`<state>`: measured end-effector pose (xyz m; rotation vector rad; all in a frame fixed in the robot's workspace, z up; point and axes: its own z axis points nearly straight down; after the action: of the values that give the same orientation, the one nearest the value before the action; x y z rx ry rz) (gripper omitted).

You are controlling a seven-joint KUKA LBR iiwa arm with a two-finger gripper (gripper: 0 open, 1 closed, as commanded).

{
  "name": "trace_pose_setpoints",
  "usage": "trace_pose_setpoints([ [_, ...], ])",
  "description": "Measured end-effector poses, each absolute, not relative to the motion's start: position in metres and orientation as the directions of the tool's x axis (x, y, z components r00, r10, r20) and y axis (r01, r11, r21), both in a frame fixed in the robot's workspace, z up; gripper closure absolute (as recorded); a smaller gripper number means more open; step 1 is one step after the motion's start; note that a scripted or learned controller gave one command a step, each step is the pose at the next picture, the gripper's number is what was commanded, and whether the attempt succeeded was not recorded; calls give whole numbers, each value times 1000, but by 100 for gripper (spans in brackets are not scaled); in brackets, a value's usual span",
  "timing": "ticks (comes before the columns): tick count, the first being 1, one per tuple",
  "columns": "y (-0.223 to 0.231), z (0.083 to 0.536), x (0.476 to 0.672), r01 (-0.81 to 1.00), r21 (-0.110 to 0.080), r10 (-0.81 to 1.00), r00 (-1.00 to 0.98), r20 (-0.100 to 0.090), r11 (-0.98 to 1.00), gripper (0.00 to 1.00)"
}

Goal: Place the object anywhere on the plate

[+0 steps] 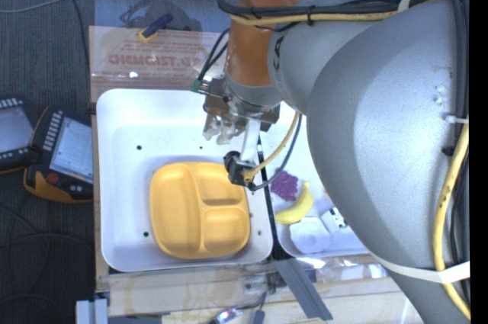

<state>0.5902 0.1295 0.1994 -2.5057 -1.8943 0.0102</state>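
Big grey robot arm (381, 86) comes in from the right and covers most of that side; its orange band (255, 40) sits just above the wrist, and the wrist points down. The hand (219, 130) is over the far right part of the shallow white left bin (122, 109), just beyond the far edge of the yellow plastic plate (191, 216), tilted a bit toward the left. Cannot tell if the hand is wide or narrow, and cannot see any item in it; cannot tell its height above the bin floor either. The plate has three compartments, one large on the left and two smaller on the right, and lies flat in the near half of the left bin, close to its right wall. The loose things are in the shallow white right bin (320, 248), partly under the arm: a small purple lumpy thing (284, 184), a yellow banana (296, 206) just beside it on the near side, a white rounded piece (309, 229) next to the banana, and a small white block with dark marks (333, 219). Which of them is the task's object cannot be told; all lie apart from the plate. Behind the left bin a brown cardboard sheet (152, 59) lies flat on the desk (191, 284), with one line of red print, first letters look like "CHEM", rest too blurred. A small blue and yellow item (156, 25) lies beyond the cardboard. Left of the desk, on the grey carpet floor (46, 10), lies a black and orange teach pendant (61, 155), screen text unreadable.
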Motion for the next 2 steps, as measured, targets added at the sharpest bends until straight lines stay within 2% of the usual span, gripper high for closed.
trace_pose_setpoints([
  [1,218,122,544,962,-4,962,273,-5,-273,100],
  [2,142,151,584,932,-3,932,362,-5,-362,100],
])
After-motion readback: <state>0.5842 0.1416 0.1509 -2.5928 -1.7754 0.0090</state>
